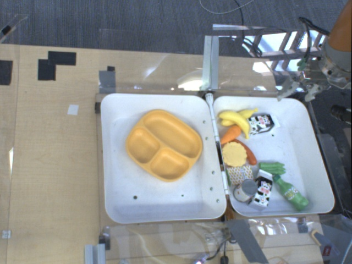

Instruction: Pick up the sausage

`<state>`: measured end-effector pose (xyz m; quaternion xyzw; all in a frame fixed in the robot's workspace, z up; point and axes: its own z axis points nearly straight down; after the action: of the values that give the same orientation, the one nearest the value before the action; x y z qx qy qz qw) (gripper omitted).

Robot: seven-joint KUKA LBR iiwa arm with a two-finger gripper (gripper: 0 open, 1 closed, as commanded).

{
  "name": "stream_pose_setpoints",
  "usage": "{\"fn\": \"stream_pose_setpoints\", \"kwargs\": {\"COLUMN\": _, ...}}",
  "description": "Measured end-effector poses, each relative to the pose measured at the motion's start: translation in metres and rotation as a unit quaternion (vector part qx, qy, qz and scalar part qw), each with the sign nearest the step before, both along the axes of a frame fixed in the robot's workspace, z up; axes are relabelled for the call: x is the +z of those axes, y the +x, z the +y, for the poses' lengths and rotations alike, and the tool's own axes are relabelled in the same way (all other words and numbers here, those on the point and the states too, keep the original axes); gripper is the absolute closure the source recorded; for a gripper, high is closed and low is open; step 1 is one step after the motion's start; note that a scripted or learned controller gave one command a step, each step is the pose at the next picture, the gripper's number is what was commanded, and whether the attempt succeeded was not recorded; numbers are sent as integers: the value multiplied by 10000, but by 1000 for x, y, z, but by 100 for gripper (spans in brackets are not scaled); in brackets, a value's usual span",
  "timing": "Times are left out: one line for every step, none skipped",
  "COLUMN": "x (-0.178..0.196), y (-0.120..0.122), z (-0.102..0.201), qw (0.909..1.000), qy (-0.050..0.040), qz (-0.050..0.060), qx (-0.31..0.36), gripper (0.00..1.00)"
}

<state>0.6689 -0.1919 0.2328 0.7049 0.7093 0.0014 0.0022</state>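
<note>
Arm: grey, orange band, at the upper right of the view, beyond the far right corner of the right bin [316, 147]
Gripper [308, 89]: just over the far rim of the right bin near its far right corner, nothing seen in it
Jaws: too small and blurred; cannot tell if parted or closed
Sausage [250, 154]: reddish-orange, in the right bin toward its left wall, about mid-depth, partly tucked behind a round yellow waffle-like disc [234, 153], well apart from the gripper
Far left corner of right bin: banana [236, 116], carrot [231, 133] just in front of it, small black-and-white carton [260, 123] beside them
Near half of right bin: green pepper [272, 168], green bottle [290, 194], second carton [264, 190], grey can [246, 190], patterned cup [238, 174]
Left bin [118, 202]: 1 yellow 3-compartment plate [164, 144] near its centre
Tabletop [49, 164]: light wood, carries the 2 bins side by side
</note>
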Motion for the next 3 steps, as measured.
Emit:
{"fn": "stream_pose_setpoints", "kwargs": {"x": 7, "y": -11, "z": -12, "qw": 9966, "qy": -11, "qz": -4, "qx": 822, "gripper": 0}}
{"fn": "stream_pose_setpoints", "kwargs": {"x": 20, "y": -9, "z": -11, "qw": 9963, "qy": -30, "qz": -39, "qx": 859, "gripper": 100}}
{"fn": "stream_pose_setpoints", "kwargs": {"x": -67, "y": -13, "z": 47, "qw": 9994, "qy": 7, "qz": 3, "qx": -358, "gripper": 100}}
